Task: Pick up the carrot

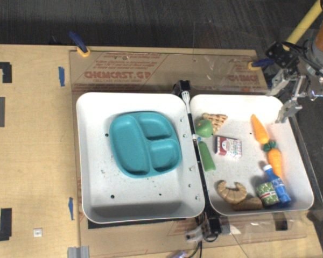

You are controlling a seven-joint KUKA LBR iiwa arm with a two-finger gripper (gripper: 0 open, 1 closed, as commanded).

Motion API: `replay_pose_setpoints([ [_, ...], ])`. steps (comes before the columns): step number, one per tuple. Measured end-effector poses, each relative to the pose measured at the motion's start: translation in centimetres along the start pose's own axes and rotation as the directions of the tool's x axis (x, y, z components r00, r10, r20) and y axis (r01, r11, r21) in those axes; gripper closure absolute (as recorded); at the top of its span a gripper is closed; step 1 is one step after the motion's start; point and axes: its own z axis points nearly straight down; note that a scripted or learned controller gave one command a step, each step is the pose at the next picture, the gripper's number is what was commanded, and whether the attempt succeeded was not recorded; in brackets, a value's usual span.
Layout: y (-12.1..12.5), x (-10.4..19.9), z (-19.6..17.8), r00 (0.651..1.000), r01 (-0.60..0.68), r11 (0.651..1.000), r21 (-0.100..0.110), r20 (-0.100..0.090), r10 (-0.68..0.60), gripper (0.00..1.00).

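Observation:
Two orange carrots lie in the right bin [304, 160] near its right wall. The upper carrot [259, 128] points up and left, with a green tuft at its lower end. The lower carrot [275, 162] lies just below that tuft, above a blue bottle [278, 184]. My gripper [288, 107] hangs over the bin's far right corner, up and to the right of the upper carrot and apart from it. Nothing shows in it.
The right bin also holds a waffle piece [215, 121], a green fruit [204, 128], a green cucumber [207, 156], a red and white carton [227, 146], a croissant [232, 191] and a green can [266, 193]. A teal divided plate [145, 143] sits in the left bin [91, 160].

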Motion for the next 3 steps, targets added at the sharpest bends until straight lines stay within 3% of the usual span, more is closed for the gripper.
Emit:
replay_pose_setpoints([
  [1,-0.3,-1.0,12.4,1.000,0.024,1.000,0.000,0.000,-0.024,0.00],
  [2,-0.4,8.4,13.3,0.996,0.086,0.996,0.000,0.001,-0.086,0.00],
  [3,6.3,2.9,13.4,0.991,0.131,0.991,-0.004,0.007,-0.131,0.00],
])
